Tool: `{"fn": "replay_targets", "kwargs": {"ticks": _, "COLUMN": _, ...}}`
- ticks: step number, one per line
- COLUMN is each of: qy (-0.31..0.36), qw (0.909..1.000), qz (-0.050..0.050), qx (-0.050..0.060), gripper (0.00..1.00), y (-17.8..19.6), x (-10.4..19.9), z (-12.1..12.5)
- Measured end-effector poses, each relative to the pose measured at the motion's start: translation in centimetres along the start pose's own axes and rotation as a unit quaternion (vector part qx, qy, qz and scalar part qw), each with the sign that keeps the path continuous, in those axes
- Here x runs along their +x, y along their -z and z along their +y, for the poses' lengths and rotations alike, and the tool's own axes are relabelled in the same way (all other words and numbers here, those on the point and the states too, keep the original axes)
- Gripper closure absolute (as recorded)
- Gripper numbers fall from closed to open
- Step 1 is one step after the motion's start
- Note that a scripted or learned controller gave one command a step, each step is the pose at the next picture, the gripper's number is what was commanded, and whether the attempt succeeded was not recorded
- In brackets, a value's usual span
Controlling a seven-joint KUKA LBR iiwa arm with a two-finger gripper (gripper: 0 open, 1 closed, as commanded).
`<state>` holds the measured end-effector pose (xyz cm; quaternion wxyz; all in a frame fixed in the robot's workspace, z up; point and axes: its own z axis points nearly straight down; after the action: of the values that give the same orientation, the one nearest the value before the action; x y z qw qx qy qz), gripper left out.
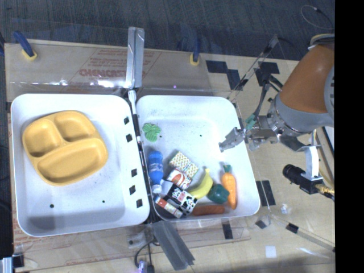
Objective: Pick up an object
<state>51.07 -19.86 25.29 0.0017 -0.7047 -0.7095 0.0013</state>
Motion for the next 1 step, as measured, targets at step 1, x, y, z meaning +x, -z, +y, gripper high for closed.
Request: {"fn": "replay_targets", "kwargs": {"ticks": 1, "qy": -0.043, "qw": 0.9991, "qz": 0.0, "qx": 0.0, "gripper": 0.0, "y": -8.07, "x": -1.15, "z": -2.2}}
